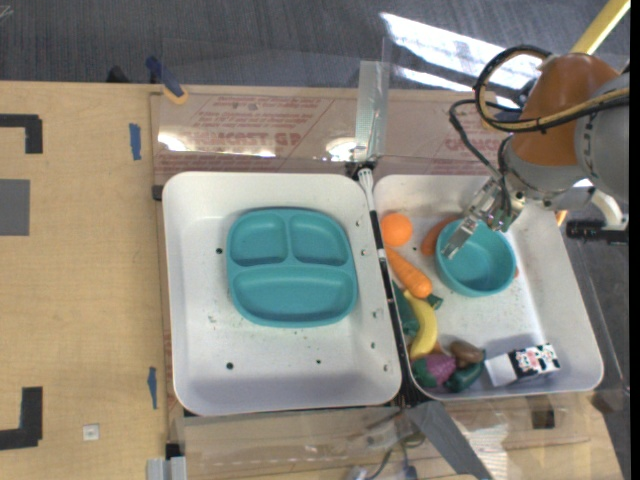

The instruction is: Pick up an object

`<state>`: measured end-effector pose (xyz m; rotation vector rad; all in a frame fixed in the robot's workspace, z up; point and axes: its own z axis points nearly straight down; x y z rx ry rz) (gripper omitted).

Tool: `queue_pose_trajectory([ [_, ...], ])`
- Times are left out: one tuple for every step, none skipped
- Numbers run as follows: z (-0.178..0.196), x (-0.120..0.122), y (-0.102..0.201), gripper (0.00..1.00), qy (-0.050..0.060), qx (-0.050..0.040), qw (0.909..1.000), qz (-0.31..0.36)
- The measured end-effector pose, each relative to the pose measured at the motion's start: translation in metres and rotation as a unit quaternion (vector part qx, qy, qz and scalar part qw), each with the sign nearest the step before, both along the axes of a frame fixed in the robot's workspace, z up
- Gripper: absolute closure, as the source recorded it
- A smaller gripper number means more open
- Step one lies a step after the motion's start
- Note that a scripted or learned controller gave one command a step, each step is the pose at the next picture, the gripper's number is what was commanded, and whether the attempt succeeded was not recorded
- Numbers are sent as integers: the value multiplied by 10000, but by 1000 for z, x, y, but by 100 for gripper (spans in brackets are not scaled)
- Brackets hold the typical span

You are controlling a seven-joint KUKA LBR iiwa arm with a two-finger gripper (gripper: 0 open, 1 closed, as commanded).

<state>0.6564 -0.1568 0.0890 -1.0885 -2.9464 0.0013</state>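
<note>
My gripper [458, 243] hangs low in the right bin [570, 298], at the left rim of a teal bowl [485, 265]. It looks to be touching or just above that rim. Beside it to the left an orange-red object [431, 239] is partly hidden behind the bowl. Farther left lie an orange ball [396, 229], a carrot [409, 273] and a banana [423, 326]. Nothing is seen lifted off the bin floor.
A teal divided plate [292, 266] lies in the left bin [190, 298]. Along the right bin's front edge sit a purple and green item [437, 370], a brown item [466, 351] and a white carton with black marks [527, 363]. A metal divider [371, 118] stands behind the bins.
</note>
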Motion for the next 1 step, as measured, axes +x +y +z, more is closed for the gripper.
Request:
queue_pose_trajectory([
  [162, -32, -71, 0, -113, -51, 9988, 471],
])
